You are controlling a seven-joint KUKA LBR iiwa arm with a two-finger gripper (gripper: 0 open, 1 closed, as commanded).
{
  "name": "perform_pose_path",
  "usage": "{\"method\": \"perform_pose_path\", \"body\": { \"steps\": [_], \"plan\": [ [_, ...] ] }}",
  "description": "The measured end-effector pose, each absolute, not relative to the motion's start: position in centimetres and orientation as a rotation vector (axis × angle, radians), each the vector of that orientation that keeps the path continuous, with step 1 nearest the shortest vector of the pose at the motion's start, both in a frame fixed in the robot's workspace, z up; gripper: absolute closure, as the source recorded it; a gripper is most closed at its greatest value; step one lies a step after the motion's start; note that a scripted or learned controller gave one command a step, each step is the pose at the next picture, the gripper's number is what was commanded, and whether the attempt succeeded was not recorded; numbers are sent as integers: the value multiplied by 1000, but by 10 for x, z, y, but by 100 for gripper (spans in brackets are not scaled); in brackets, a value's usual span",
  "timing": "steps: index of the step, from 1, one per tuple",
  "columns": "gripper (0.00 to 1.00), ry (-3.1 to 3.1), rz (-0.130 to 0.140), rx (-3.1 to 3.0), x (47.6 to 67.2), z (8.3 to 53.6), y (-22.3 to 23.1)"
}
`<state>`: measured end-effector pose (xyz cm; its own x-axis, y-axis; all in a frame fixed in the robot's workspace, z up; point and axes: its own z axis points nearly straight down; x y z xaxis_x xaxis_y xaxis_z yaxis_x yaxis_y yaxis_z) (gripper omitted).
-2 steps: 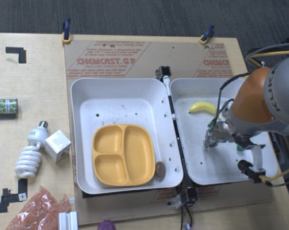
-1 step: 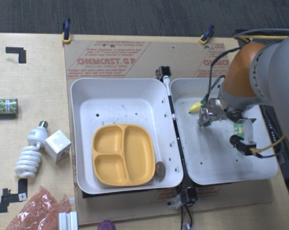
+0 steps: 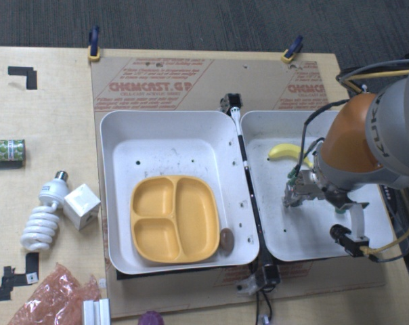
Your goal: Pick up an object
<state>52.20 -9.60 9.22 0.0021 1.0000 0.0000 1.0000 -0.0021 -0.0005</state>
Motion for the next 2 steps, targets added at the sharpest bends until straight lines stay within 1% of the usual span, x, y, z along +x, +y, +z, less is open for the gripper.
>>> {"method": "perform_pose_path", "body": {
  "steps": [1,2],
  "plan": [
    [0,-2225,1,-2220,594,93,-108],
    [0,-2219,0,-2224,504,92,-98]
  ]
}}
